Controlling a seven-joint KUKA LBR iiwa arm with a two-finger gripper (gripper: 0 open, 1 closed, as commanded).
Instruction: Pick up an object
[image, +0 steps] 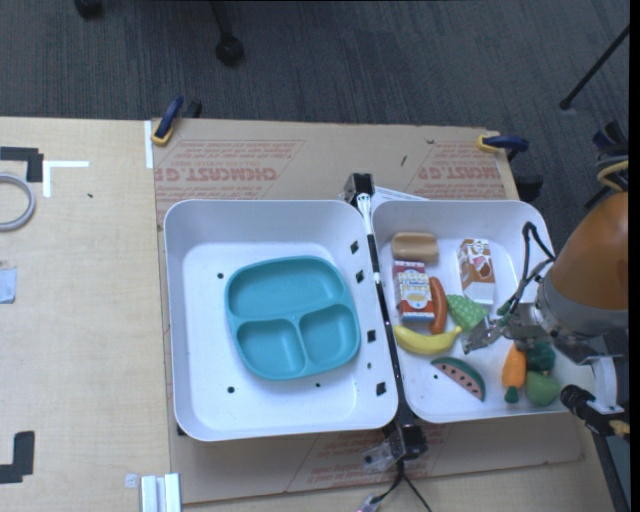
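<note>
Two white bins on a bench. Right bin crowded with toy food: banana centre, carrot at four o'clock. Tool low beside banana; grip state impossible to tell.

I take this for a robotics lab: my arm works over a wooden bench with cardboard clamped down under two white bins, black tape marks on the wood, toy food as test pieces, grey carpet and a chair caster behind
</note>
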